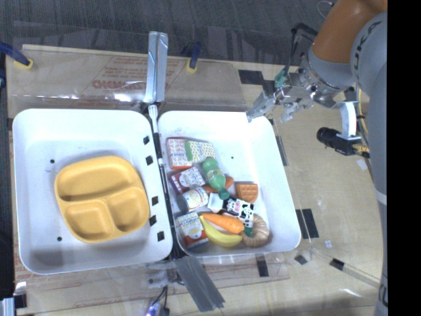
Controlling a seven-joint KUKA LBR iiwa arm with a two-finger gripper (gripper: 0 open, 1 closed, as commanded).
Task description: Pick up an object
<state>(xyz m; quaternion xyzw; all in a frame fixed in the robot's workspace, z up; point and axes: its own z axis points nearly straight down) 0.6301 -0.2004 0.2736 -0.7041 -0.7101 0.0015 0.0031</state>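
- Nearest the camera, at the near end of the right-hand shallow white bin, lay a yellow plastic banana with an orange plastic carrot resting on top of it.
- Just right of the banana sat a tan ring-shaped toy doughnut, touching the bin's near wall.
- Left of the banana stood a small printed food pouch, pressed against the wall between the two bins.
- Beyond the carrot was a small black-and-white cow-patterned carton, and beside that a small orange box.
- Farther from the banana, a green plastic bottle lay tilted among more printed packets, with a larger flat packet showing red and green print at the far side of the pile.
- Every one of those toys lay loose in the heap; none was lifted.
- Well left of the banana, in the left-hand shallow white bin, rested a yellow three-compartment plastic tray.
- Far from the banana, over the far right corner of the right-hand bin, hung the grey arm's two-finger gripper, above the rim and well apart from the pile.
- Its claw stood spread wide, with nothing between the fingers.
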